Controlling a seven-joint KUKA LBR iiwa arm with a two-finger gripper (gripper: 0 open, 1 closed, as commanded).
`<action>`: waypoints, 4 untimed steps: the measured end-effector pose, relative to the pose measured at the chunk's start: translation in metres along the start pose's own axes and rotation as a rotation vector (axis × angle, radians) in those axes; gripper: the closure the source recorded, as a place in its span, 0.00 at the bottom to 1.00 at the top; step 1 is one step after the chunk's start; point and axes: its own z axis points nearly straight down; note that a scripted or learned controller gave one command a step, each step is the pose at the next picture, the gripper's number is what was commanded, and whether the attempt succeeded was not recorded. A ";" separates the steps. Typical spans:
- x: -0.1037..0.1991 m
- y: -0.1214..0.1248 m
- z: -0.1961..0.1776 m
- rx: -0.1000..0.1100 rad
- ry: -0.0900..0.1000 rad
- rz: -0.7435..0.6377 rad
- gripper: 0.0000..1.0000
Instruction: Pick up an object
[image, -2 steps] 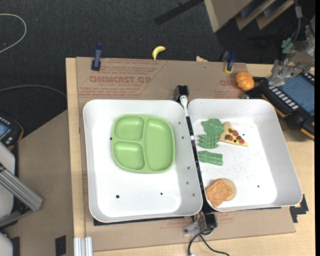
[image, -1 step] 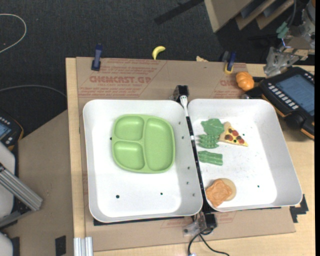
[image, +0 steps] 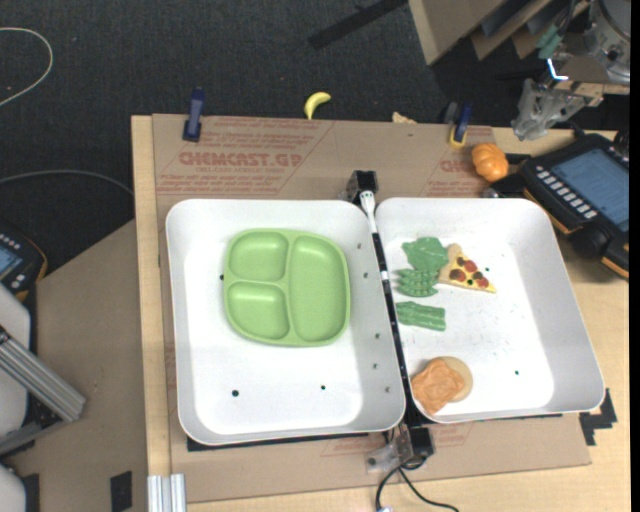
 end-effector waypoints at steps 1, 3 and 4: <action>0.006 -0.029 0.038 0.014 0.002 0.006 1.00; 0.021 -0.076 -0.078 -0.009 -0.002 0.004 1.00; 0.034 -0.111 -0.027 0.014 0.002 0.005 1.00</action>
